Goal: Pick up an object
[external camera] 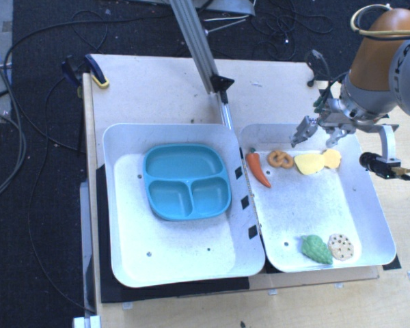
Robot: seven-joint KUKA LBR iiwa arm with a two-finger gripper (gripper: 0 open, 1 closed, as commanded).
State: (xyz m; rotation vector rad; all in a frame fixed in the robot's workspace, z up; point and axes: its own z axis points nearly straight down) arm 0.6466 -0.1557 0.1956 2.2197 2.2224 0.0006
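black carpet with loose cables surrounds a pale bench (164, 91) that carries two shallow white bins side by side. from the right the grey arm (386, 74) with its orange band reaches in and bends down over the far edge of the right bin (365, 203). its gripper (321, 134) hangs just above the bin's far part, and the two fingers (302, 132) stand apart, with nothing between them.

in the right bin, a yellow piece (314, 162) lies just below the gripper, and a small brown pretzel (281, 159) lies beside it on the left. an orange carrot (258, 169) lies near the bin's left wall. at the near end, well apart from these, a green leafy piece (317, 249) touches a round cookie (340, 247).

the left bin (123, 251) holds a blue tray (188, 182) with three compartments, with nothing in them.
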